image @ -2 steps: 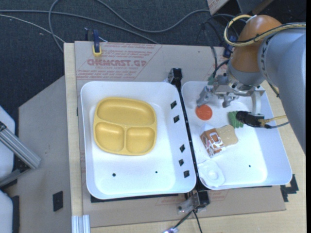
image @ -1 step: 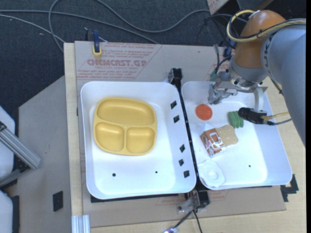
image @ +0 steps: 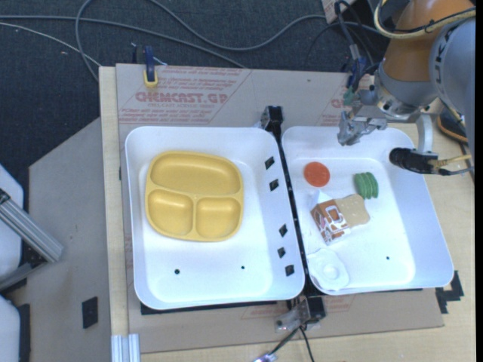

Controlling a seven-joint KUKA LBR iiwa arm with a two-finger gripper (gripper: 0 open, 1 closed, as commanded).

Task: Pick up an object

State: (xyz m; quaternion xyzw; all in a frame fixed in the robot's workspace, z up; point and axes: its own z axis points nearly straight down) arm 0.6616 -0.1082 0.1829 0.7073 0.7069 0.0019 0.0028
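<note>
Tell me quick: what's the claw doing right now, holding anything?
Claw: above the right bin's far edge; open or closed cannot be told; nothing seen in it.

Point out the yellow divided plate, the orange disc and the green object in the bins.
yellow divided plate (image: 195,194): camera view, on the ridge between its compartments.
orange disc (image: 317,174): camera view, middle of its top face.
green object (image: 366,185): camera view, middle of its ribbed top.
</note>
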